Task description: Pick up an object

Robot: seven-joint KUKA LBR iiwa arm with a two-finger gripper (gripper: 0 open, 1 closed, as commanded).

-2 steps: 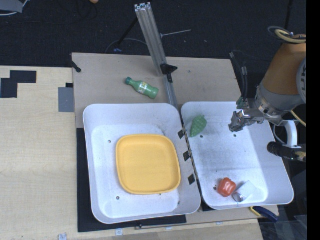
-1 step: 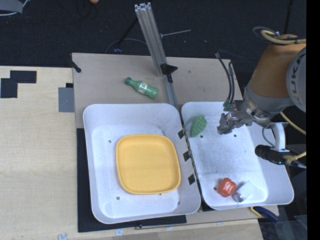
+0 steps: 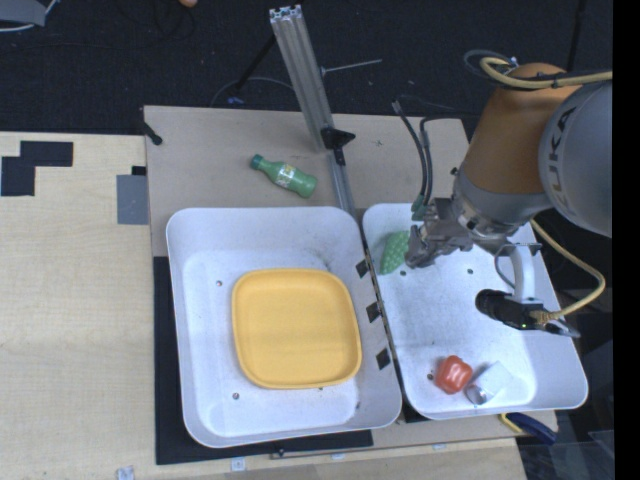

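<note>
2 white bins sit side by side on the bench in the lower middle of the frame. The left bin (image 3: 190,268) holds a yellow square plate (image 3: 296,327) lying flat near its centre. The right bin (image 3: 560,388) holds a green object (image 3: 393,250) in its upper left corner, close to the divide between the bins, and a red object (image 3: 452,373) near its lower edge with a small grey piece (image 3: 476,393) just beside it on the right. The arm (image 3: 530,138) comes in from the upper right, and its gripper (image 3: 428,246) hangs over the upper left part of the right bin, just beside the green object and possibly touching it. Whether the gripper is open or closed cannot be told, nor whether it has hold of anything. A green bottle (image 3: 284,175) lies on its side on the bench above the left bin.
</note>
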